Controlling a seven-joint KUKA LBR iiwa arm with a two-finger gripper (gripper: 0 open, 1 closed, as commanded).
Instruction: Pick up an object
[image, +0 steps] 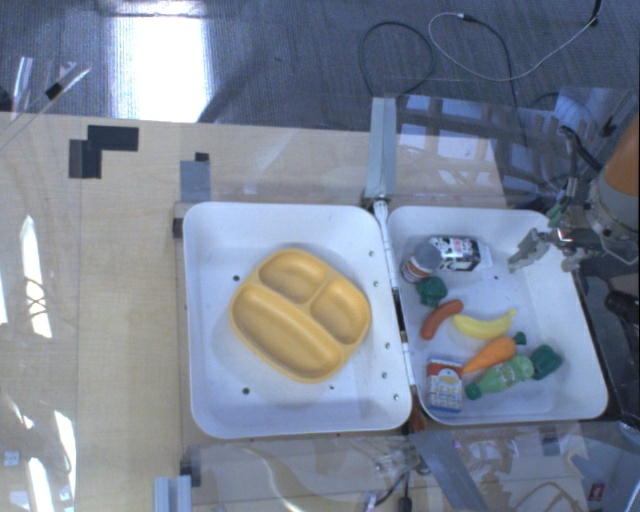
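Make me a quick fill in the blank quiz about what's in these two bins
1. The yellow divided plate lies in the ____ bin.
2. The banana lies just above the ____.
3. The can lies on its ____.
4. The gripper hovers at the right bin's ____ edge.

Missing words: left; carrot; side; right

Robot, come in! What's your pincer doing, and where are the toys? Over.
Pincer over right bin's far right edge, nothing in it. Banana, carrot, can in the bin, untouched. Nothing in the way.
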